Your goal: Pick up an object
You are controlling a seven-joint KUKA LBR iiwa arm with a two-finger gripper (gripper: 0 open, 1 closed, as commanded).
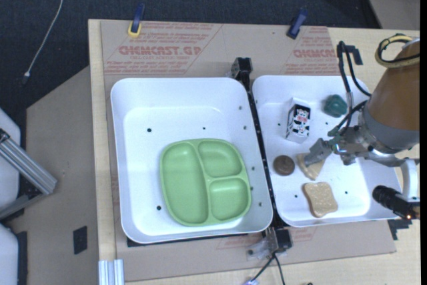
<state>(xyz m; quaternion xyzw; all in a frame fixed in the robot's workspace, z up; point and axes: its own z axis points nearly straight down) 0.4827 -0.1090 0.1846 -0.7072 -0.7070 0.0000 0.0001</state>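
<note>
Looking down, we note the right bin [347,207] holding five small things. Our gripper [319,153] sits low among them, reaching leftward from the arm [393,110]. A tan piece [309,167] lies directly under its tip, touching or nearly so. Toast slice [321,199] just below; brown disc [284,165] left. Finger spread: we cannot tell, nothing visibly held.

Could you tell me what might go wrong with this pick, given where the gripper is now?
1. The gripper sits low among crowded items in the right bin: a tan piece right beneath it, the brown disc and toast close by. It may nudge neighbours or grab two.
2. The tan piece looks flat, so the fingers could slide off.
3. The carton stands nearby and might tip if brushed.
</note>
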